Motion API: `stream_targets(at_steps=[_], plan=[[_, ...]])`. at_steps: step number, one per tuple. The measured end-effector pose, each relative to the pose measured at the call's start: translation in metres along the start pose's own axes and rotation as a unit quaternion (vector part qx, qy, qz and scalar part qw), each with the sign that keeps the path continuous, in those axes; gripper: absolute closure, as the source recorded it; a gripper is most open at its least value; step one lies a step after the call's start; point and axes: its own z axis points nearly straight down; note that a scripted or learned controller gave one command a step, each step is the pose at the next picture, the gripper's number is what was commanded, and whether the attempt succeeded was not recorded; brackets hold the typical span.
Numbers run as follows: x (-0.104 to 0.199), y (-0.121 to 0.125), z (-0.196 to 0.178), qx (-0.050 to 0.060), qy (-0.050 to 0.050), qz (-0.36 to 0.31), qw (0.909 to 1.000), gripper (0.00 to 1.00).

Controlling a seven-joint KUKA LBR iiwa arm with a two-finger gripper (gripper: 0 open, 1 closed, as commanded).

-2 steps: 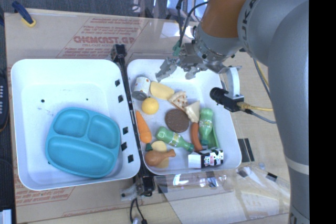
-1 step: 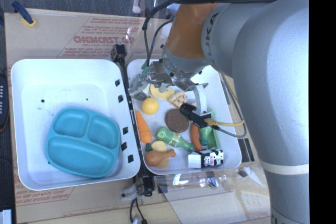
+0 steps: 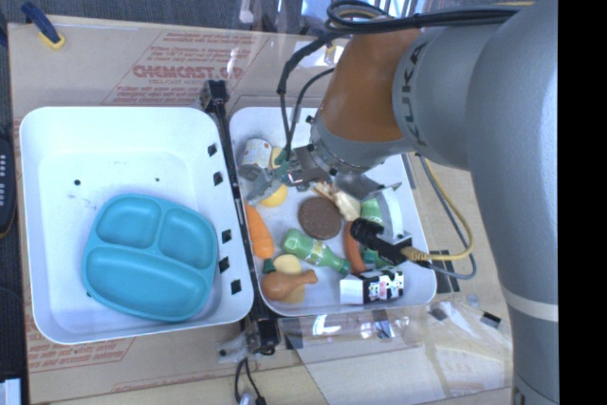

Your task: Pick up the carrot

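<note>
**Onlooker:** Nearest the camera, along the front edge of the right bin [image 3: 417,285], lie a toy drumstick [image 3: 287,285] and a small black-and-white carton [image 3: 375,288]. Behind them sit a green bottle [image 3: 318,251], a brown disc [image 3: 320,217] and a yellow piece [image 3: 275,196].

**Listener:** Where is the carrot?

**Onlooker:** The carrot [image 3: 260,231] lies against the bin's left wall, long and orange, pointing away from us, just above the drumstick. A second orange piece [image 3: 353,251] lies beside the bottle, partly hidden by a black cable.

**Listener:** And the hand?

**Onlooker:** The hand [image 3: 285,168] hangs low over the back of that bin, under the arm's orange band, near a grey object [image 3: 256,153]. Whether it is apart or together, I cannot tell. I see nothing in it.

**Listener:** What might go wrong?

**Onlooker:** The carrot hugs the wall, so one side of the hand may strike the rim instead. The drumstick crowds it too, and the other orange piece could be mistaken for it. The left bin [image 3: 38,204] holds a blue tray [image 3: 152,256], well apart.
</note>
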Motion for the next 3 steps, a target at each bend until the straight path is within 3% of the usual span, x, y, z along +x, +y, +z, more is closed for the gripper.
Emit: stream_targets(at_steps=[1, 2, 3], plan=[[0.010, -0.056, 0.001, 0.000, 0.001, -0.060, 0.9982, 0.00], [-0.014, 0.023, -0.001, -0.001, -0.002, 0.015, 0.9999, 0.00], [-0.068, 0.027, 0.070, 0.002, 0.001, -0.051, 0.9987, 0.00]])
